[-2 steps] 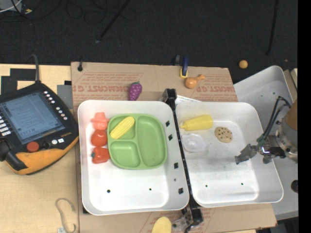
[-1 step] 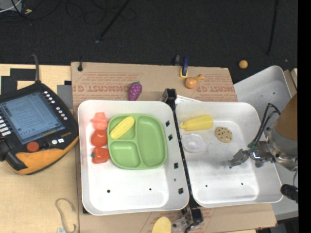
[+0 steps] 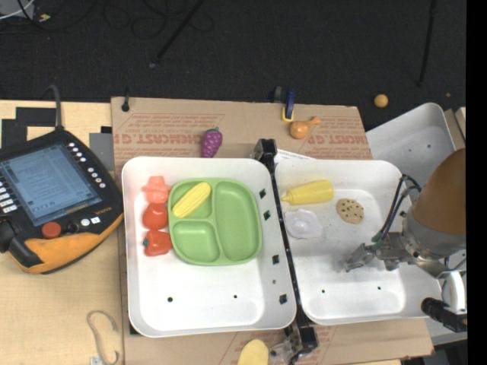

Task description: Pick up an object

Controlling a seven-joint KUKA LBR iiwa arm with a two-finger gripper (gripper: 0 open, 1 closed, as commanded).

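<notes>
Gripper (image 3: 358, 261) low over the right bin (image 3: 335, 306), too blurred to tell its state; cookie (image 3: 351, 211) just above it, yellow bottle (image 3: 309, 193) up-left, arm partly cut off

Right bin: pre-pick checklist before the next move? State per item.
1. Targets present in the right bin: ok, yellow bottle and cookie lie there.
2. Targets separated: ok, bottle and cookie are apart.
3. Gripper over the right bin: ok, low above bare floor.
4. Gripper aligned with a target: not ok, it is nearer the camera than the cookie.
5. Something held: not ok, nothing seen at the fingers.
6. Finger opening: cannot tell.
</notes>
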